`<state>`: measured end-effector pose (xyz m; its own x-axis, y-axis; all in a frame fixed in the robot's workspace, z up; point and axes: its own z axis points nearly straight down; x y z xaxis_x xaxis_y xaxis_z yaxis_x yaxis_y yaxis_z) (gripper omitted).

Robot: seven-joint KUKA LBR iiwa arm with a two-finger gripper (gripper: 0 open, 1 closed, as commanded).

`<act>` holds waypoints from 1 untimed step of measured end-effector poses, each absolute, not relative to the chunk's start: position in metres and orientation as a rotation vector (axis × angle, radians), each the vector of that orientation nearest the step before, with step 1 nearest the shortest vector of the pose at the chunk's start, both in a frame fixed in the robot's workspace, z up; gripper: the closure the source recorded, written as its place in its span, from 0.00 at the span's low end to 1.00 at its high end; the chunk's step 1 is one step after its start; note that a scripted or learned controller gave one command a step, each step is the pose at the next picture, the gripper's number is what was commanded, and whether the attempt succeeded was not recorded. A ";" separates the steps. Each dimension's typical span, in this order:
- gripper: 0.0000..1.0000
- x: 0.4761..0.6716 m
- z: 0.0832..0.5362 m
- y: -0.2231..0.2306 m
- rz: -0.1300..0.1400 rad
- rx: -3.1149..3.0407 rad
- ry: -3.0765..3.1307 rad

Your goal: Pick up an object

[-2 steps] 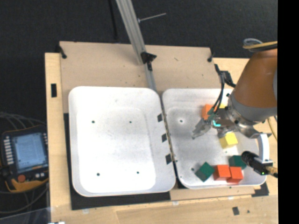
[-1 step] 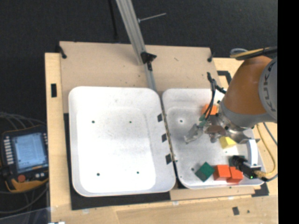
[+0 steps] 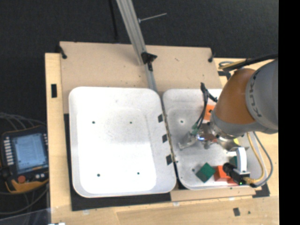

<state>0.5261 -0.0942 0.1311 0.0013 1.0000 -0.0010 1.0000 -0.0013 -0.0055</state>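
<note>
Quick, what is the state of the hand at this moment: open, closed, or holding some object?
Hand: over the right bin; whether it is open or closed cannot be told, and no object is seen in it.

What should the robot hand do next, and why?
Probably move toward the green block and come down over it. The hand sits over bare white floor in the right bin, with the block lying apart from it nearer the bin's front edge.

The arm [image 3: 255, 97] is a thick, rounded grey tube with a broad orange band above the wrist and dark lettering on the grey shell. Thin black cables run alongside it down to small silvery metal wrist parts.
</note>
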 end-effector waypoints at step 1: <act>0.00 0.527 0.097 -0.096 0.000 -2.226 -2.222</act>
